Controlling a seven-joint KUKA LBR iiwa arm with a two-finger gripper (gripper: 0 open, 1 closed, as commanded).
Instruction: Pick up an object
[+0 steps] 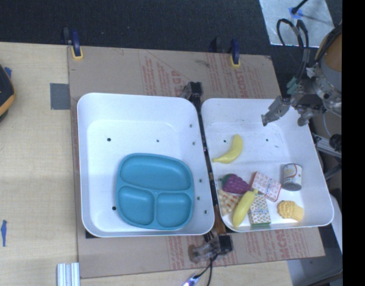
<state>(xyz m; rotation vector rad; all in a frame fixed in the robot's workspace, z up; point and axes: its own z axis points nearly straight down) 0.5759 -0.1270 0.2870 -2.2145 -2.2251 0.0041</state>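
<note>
My gripper (pixel 286 118) hangs over the far right corner of the right bin (pixel 253 115), open, with nothing between its fingers. One dark finger (pixel 270 117) points toward the bin's middle. Below and left of it lies a yellow banana (pixel 228 150). Along the bin's near side are a purple bunch of grapes (pixel 234 183), a second yellow piece (pixel 244 206), a waffle (pixel 225 200), a pink box (pixel 266 185), a small printed box (pixel 259 211), a can (pixel 291 176) and a corn cob (pixel 290 210).
The left bin (pixel 93 130) holds a blue divided plate (pixel 155 190). Blue clamps (pixel 77 44) (pixel 234 50) pin the cardboard sheet at the back. A yellow and black device (pixel 0 93) sits at the bench's left edge. Cables hang at the far right (pixel 292 31).
</note>
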